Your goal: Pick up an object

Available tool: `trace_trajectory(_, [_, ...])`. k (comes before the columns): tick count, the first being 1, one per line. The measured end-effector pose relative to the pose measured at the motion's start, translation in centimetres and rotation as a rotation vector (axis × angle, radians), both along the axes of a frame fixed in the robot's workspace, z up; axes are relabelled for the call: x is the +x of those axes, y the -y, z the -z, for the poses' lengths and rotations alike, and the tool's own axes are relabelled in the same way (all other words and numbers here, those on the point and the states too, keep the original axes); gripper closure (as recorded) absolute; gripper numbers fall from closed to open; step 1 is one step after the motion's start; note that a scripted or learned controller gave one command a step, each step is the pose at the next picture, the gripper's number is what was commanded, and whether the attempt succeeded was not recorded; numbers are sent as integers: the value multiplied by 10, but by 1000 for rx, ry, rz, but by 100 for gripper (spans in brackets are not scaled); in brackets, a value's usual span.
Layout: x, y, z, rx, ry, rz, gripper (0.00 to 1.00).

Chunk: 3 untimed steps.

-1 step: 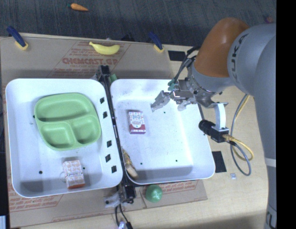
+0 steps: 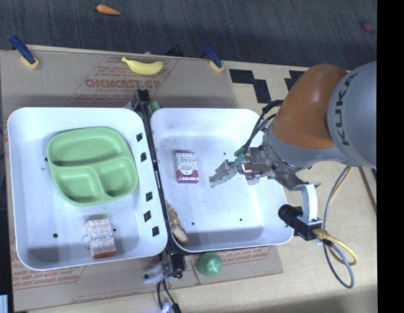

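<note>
In the right bin (image 2: 208,237), your target, the small red carton (image 2: 186,167), lies flat just left of the gripper (image 2: 221,173), long axis running up-down in the camera view. Note the gripper: fingers slightly parted, nothing between them, not touching the carton.
</note>
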<state>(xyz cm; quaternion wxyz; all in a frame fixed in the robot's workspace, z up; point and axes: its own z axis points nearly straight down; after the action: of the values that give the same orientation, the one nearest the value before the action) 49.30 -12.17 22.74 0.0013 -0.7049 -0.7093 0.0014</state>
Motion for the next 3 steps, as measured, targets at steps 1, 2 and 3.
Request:
trace_trajectory(1, [31, 41, 136, -1, 2, 0, 0])
trace_trajectory(2, [127, 50, 135, 1, 3, 2, 0])
trace_trajectory(3, [128, 50, 125, 2, 2, -1, 100])
